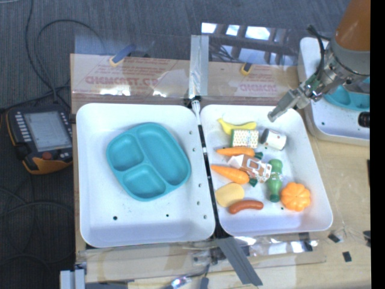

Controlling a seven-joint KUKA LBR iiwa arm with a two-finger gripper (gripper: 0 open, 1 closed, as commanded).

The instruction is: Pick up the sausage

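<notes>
Sausage (245,206), one, beside two carrots (230,173) in right bin (319,188).

sausage (245,206): one small item, reddish-brown with a glossy skin, rounded at both ends, slightly curved. it lies flat on the floor of the right bin (313,161), near that bin's front wall, long axis running roughly left to right. its left end sits just beside a pale yellow round piece (230,194); an orange pumpkin (295,197) lies to its right, apart.

Grey carpet (120,11) (cables (42,35) across)
</notes>
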